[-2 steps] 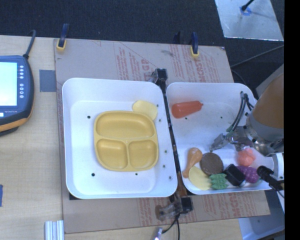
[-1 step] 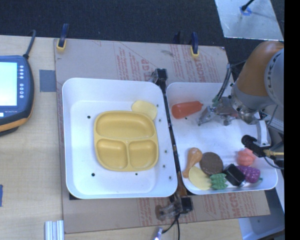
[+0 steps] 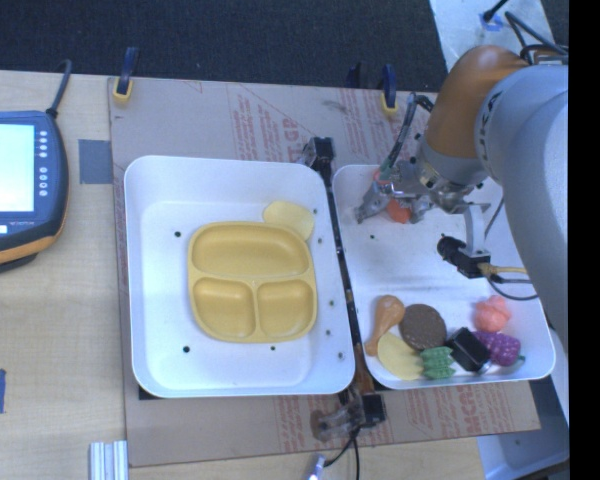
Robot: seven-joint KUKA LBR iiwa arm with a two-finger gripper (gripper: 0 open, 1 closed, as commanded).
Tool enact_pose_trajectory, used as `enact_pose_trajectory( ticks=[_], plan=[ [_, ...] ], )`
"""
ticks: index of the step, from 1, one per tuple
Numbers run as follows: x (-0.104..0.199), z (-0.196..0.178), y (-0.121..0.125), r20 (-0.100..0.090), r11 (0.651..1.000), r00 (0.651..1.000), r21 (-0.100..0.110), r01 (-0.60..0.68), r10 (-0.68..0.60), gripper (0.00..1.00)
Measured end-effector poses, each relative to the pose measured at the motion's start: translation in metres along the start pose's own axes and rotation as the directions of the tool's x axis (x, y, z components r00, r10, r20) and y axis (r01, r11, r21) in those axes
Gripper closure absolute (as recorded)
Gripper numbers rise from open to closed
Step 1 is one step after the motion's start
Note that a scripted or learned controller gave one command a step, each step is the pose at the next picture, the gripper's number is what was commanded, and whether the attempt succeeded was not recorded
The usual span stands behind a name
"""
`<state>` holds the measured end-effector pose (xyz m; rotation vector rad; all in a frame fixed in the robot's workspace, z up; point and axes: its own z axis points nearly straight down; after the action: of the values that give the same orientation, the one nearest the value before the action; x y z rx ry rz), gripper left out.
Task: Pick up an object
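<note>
While the hand [image 3: 385,200] sits low at the far end of the right bin [image 3: 380,258], its grip state cannot be told. Toy foods [image 3: 440,338] lie clustered at the near end, well apart. Judged: nothing lifted yet; pick remains.

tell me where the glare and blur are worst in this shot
In the camera view, the left white bin is bright, nearly blown out around the yellow divided plastic tray; the handheld pendant's white screen is washed out to blank; the two-finger gripper is soft and hard to read, its shadow faint on the right white bin; the toy foods along that bin's near edge stay fairly crisp.
</note>
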<state>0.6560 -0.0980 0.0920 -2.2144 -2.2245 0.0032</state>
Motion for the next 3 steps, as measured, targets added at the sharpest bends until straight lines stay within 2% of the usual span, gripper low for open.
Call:
enact_pose_trajectory(
  ticks=[2, 3],
  plan=[
    [-0.066, 0.0, 0.0, 0.001, 1.0, 1.0, -0.003, -0.002, 0.002, 0.0],
    [-0.066, -0.011, 0.001, 0.001, 1.0, 1.0, -0.003, 0.001, -0.001, 1.0]
  ],
)
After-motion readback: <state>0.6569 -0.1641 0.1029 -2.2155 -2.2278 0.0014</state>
